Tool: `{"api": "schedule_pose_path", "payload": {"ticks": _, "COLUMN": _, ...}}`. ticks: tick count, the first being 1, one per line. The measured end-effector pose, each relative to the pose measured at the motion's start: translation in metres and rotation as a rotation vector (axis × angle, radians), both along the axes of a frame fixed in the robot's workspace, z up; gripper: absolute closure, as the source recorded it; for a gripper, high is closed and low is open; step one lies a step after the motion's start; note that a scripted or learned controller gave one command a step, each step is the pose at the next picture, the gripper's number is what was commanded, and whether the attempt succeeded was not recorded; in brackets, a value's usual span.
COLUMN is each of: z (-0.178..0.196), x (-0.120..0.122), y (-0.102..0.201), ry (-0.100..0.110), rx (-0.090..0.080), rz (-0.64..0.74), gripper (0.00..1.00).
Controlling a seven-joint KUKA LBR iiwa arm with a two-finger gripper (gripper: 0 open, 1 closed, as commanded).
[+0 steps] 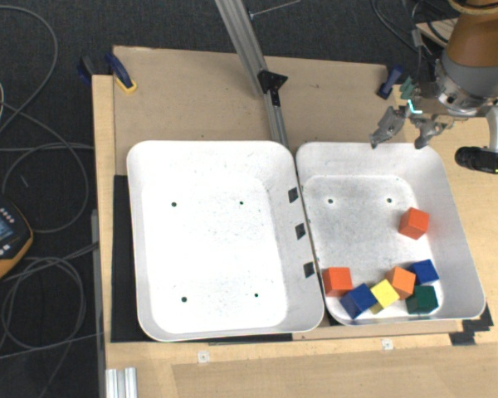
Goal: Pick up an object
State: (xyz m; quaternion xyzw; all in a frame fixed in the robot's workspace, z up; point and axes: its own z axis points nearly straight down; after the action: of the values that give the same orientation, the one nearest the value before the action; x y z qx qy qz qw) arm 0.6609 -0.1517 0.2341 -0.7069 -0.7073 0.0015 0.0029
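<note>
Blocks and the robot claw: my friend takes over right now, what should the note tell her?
Gripper: open, holding nothing, up over the far rim of the right bin.

Blocks: all in the right bin. One orange block sits alone near the middle. The others crowd the near edge: orange, blue, yellow, orange, blue, green.

Done: nothing picked up yet.

Left: go down, grab one block, lift it. The lone orange block looks easiest, since nothing touches it.

One orange block (413, 222) sits alone mid-right in the right bin (361, 160). Six more cluster along that bin's near edge: orange (338, 280), blue (358, 299), yellow (384, 293), orange (403, 280), blue (424, 270), dark green (422, 299).
</note>
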Motion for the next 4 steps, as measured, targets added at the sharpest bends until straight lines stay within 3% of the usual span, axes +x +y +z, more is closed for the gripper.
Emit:
{"api": "schedule_pose_path", "payload": {"ticks": 1, "z": 0.003, "x": 0.001, "y": 0.000, "ry": -0.004, "rx": -0.002, "rz": 0.001, "gripper": 0.00}}
{"api": "schedule_pose_path", "payload": {"ticks": 4, "z": -0.137, "x": -0.004, "y": 0.012, "ry": 0.001, "rx": 0.000, "rz": 0.001, "gripper": 0.00}}
